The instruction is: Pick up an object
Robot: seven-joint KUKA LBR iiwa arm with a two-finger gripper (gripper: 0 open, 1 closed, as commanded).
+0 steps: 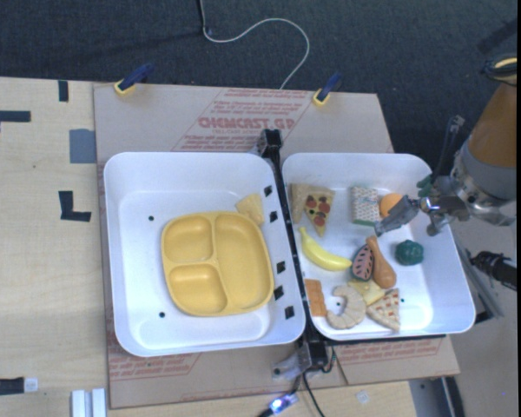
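right bin [443,315] — banana [323,252] lying diagonally, tips up

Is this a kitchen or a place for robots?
Probably a robot test bench, not a kitchen. The food, like the banana, looks like toys, sitting in a white bin on taped-down cardboard, and a robot arm reaches in.

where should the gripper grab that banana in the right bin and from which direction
Probably the banana at its thick middle, coming straight down, fingers closing across its narrow width. It lies flat and curved, with bare bin floor along both long sides; the pizza slice crowds its upper tip.
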